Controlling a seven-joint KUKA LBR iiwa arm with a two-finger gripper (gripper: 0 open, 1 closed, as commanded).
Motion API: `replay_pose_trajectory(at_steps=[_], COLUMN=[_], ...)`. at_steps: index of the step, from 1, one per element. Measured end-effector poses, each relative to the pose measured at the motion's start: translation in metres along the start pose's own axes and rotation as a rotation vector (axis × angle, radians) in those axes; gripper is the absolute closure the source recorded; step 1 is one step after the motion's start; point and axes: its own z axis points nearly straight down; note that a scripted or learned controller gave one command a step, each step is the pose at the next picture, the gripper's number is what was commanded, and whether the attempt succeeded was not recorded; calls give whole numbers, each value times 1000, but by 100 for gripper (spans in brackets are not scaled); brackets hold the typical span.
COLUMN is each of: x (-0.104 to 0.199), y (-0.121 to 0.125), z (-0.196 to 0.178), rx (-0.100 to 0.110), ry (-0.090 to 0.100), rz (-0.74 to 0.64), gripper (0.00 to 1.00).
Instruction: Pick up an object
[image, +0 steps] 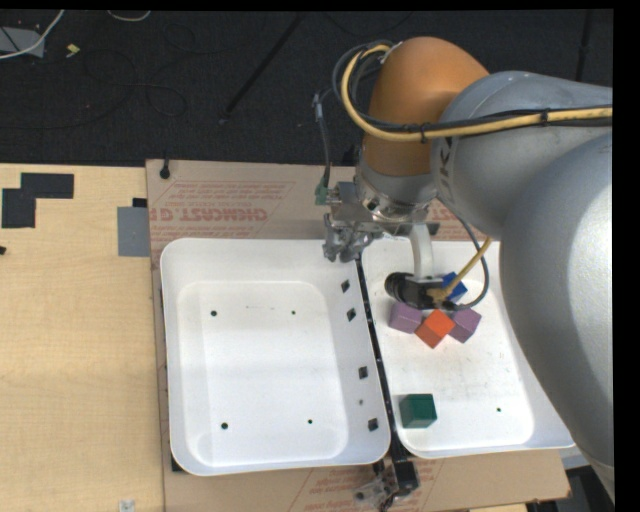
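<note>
The gripper is seen above the ridge between both bins, its fingers probably empty though their state cannot be told, while an orange cube lies in the right bin

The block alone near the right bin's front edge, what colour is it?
Green, seen in the camera view.

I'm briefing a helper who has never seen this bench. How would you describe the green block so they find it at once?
Of the two white bins, look in the right bin, the one under the grey arm. Near that bin's front left corner, close to the divider between the bins, sits the green block. It stands alone, apart from the cluster of purple blocks and orange block farther back, and is the sole green thing there.
</note>
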Motion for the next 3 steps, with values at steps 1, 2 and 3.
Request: replay_pose_trajectory(at_steps=[1,2,3], x=[1,25,54], y=[0,1,1], z=[1,-12,-18], rx=[1,-4,-3], ry=[0,1,2], rz=[-2,4,4], gripper=[0,0,0])
